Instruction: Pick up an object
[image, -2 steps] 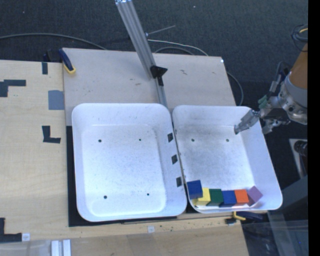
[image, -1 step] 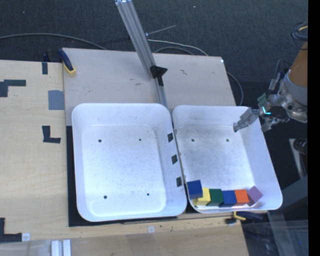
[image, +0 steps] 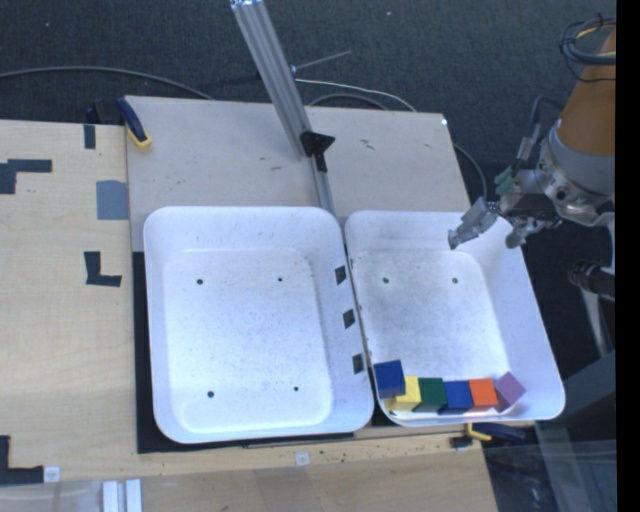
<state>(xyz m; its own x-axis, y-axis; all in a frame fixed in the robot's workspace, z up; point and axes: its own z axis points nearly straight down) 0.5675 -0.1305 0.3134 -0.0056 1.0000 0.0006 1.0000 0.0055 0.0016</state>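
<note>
A row of small blocks lies along the front wall of the right bin (image: 520, 310): a blue block (image: 389, 377), a yellow block (image: 405, 396), a green block (image: 431, 392), another blue block (image: 458, 395), an orange block (image: 483, 393) and a purple block (image: 509, 388). My gripper (image: 492, 228) hangs over the bin's back right corner, far from the blocks. Its two fingers stand apart with nothing between them.
The left bin (image: 160, 300) sits beside the right one. A slanted aluminium rail (image: 283, 85) crosses the back of the bench toward the gap between the bins. A blue and yellow clamp (image: 134, 122) lies at the back left.
</note>
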